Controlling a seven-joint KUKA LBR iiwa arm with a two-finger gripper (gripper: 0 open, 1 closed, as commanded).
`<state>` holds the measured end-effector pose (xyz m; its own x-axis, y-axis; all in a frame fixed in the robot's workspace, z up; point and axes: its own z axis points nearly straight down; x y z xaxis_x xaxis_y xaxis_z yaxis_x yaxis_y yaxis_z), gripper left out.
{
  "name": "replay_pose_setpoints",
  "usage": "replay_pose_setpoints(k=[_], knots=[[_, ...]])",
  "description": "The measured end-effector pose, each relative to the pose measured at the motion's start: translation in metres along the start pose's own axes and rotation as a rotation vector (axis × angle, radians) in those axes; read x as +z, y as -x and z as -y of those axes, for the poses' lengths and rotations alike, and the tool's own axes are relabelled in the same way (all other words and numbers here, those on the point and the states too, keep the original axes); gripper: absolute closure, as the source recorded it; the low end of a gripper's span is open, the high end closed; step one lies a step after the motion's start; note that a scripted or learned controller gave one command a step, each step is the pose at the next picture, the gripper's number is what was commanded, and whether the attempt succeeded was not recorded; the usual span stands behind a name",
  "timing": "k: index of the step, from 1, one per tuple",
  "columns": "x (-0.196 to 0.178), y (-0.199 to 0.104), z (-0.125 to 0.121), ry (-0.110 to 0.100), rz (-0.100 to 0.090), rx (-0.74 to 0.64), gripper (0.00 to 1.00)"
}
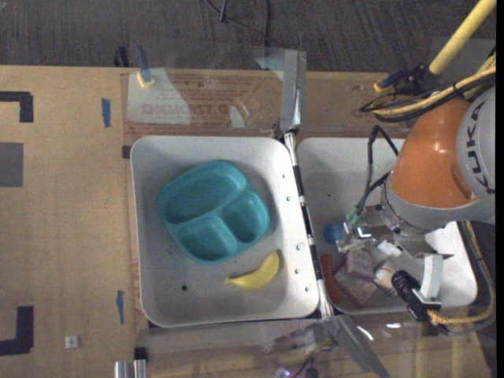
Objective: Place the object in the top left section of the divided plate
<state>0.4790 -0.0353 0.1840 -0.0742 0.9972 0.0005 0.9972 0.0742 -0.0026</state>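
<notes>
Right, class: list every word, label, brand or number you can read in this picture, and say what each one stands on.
"KU": large dark letters on the grey robot arm casing, cut off at the picture's edge.
Reddish printed lettering on the brown cardboard panel under clear plastic above the left white bin: too blurred to read.
Nothing readable on the teal divided plate or the yellow banana.

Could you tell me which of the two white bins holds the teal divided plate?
The left bin: it holds the divided plate and a banana.
</notes>
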Motion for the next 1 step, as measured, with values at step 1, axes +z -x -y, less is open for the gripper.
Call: replay_pose_setpoints(k=[1], knots=[[0.0002, 0.037, 0.0027, 0.002, 0.001, 0.326, 1.0]])
